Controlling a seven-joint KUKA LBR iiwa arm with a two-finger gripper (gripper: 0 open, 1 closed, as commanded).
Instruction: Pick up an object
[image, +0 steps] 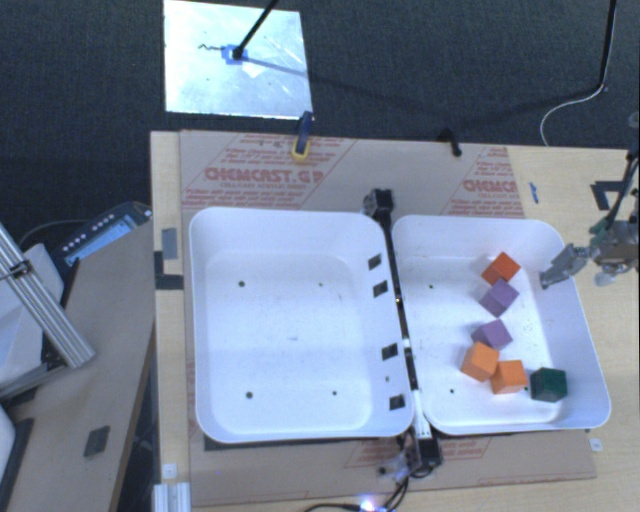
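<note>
Six small blocks sit in the right bin (440, 250), all bunched toward its right side. If that bin were a clock face, the top orange block (501, 267) would be near 1 o'clock. Just below it, and touching it, is a purple block (498, 296). A second purple block (492, 333) lies a little lower, near 3 o'clock. Right under that one is another orange block (480, 360), and beside it, at its 4 o'clock, is a third orange block (508, 376). A dark green block (548, 384) sits in the bin's corner near 4 o'clock, just to the right of the third orange block.

The gripper (565, 265) hangs over the bin's right rim, near 2 o'clock. It is close to the top orange block but not touching it. No block is between its fingers. I cannot tell if the fingers are spread apart or pressed together, because they look small and blurry.

The left bin (290, 320) sits right beside the right bin, with a dark strip of clips (395, 310) between them. Both bins rest on a sheet of brown cardboard (260, 172) with red letters on it. Past the cardboard, at 12 o'clock, a shiny metal plate (235, 60) lies on the dark floor.
</note>
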